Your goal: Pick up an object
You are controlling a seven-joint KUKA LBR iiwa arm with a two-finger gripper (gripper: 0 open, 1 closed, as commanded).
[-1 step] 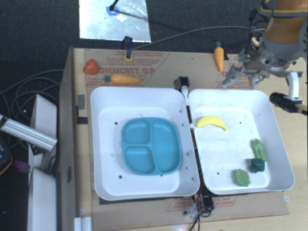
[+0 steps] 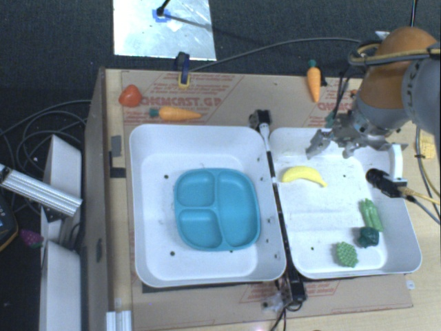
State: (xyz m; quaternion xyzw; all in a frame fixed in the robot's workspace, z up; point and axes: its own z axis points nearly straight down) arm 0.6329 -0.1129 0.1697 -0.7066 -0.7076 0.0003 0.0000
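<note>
Gripper (image 2: 333,145) hangs over the right bin (image 2: 406,254), fingers spread, empty.

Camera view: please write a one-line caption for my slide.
Grey KUKA arm's gripper hovers open above the right white bin near a yellow banana; a blue divided plate sits in the left bin.

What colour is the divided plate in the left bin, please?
Light blue divided plate, clearest in the camera view.

A yellow banana (image 2: 304,176) lies flat in the right bin (image 2: 406,254), toward its ten o'clock corner, curved ends pointing down. A green cucumber-like piece (image 2: 371,213) lies at three o'clock, a dark green broccoli (image 2: 367,237) just beside it below, and a knobbly light green piece (image 2: 346,254) rests near five o'clock.
</note>
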